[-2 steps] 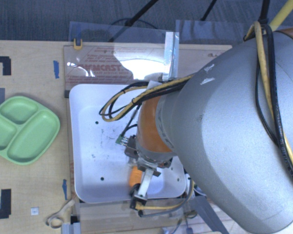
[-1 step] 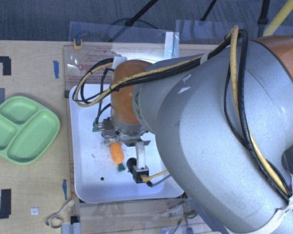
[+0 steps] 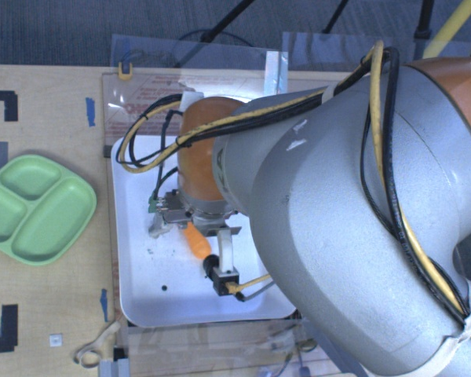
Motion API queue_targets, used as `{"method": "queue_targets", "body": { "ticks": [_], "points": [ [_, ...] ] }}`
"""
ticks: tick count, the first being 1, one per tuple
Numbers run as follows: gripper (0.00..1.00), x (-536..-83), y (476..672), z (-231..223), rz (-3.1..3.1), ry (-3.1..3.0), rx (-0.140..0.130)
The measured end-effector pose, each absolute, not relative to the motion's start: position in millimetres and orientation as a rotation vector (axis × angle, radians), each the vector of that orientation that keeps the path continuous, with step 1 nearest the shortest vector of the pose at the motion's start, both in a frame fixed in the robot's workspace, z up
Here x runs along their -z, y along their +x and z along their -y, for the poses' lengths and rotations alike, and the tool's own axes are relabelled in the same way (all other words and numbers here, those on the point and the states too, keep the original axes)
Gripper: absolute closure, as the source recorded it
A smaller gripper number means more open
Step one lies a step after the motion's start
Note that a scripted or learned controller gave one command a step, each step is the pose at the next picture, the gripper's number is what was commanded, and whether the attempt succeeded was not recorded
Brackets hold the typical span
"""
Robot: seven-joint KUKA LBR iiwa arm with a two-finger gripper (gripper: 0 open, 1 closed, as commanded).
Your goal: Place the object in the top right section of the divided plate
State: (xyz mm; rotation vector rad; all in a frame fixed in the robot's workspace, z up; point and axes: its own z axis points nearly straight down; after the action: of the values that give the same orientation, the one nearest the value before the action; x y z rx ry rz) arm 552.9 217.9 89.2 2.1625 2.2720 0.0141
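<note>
Gripper (image 3: 190,234) down inside white bin (image 3: 141,289), can't tell its grip state, orange object (image 3: 196,244) right at it, green divided plate (image 3: 35,208) well left of bin.

The arm (image 3: 361,210) covers the bin (image 3: 141,273) from 12 to 4 o'clock and runs off the right edge. The gripper (image 3: 190,228) sits over the orange object (image 3: 196,244), hiding its upper end. The plate (image 3: 38,208) is cut at 9 o'clock.
</note>
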Motion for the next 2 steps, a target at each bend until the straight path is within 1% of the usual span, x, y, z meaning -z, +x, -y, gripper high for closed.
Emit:
{"method": "queue_targets", "body": {
  "ticks": [1, 2],
  "points": [
    [0.00, -88.8, 569.9, -161.6, -2.510, 1.882, -0.009],
    [1.00, -99.7, 570.9, -162.5, -2.508, 1.882, -0.015]
  ]
}}
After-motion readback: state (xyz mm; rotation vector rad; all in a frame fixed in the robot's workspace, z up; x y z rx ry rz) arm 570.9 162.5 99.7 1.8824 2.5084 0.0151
